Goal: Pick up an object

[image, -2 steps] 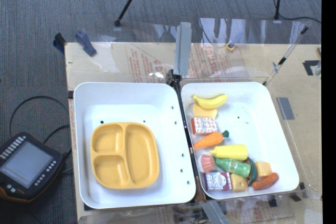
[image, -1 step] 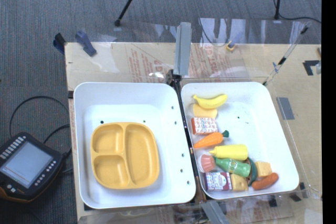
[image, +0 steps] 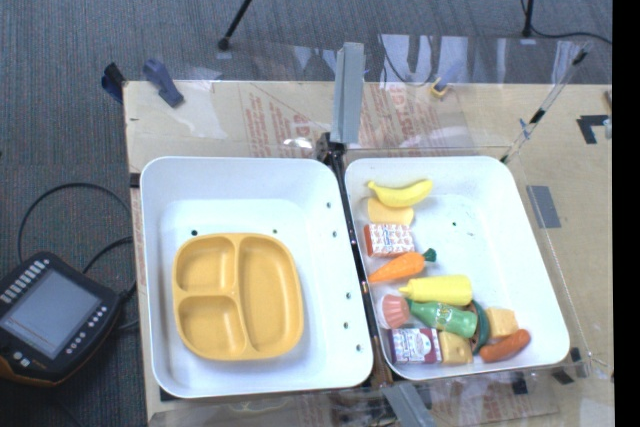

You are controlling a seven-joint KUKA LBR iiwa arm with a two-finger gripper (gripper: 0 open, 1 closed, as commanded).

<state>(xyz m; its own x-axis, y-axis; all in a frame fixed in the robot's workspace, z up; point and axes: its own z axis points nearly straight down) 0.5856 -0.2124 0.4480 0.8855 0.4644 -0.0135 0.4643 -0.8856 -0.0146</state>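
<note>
The surface (image: 250,120) is a cardboard-covered bench carrying two shallow white bins set side by side, their inner edges touching along the centre line.

The left bin (image: 200,185) holds a single item: a yellow divided plate (image: 238,295) with three compartments, lying flat toward the near left of the bin floor.

The right bin (image: 490,215) holds all the graspable objects, grouped along its left wall and near edge. A yellow banana (image: 400,192) lies at the far end of the group. Just beside it, toward the camera, is a pale yellow block (image: 388,212). A small red-and-white carton (image: 388,239) comes next, followed by an orange carrot (image: 400,266) with a green tip, lying at a slant. A yellow bottle (image: 437,289) lies on its side, touching a green bottle (image: 444,317) below it. A pink item (image: 393,309) sits to the left of the green bottle. A second red-and-white carton (image: 415,345) lies at the near edge. A red-orange sausage-shaped item (image: 505,345) lies at the near right of the group.

A grey handheld control pendant (image: 50,315) rests on the floor to the left of the surface.

The state of the tool cannot be determined from this view.
</note>
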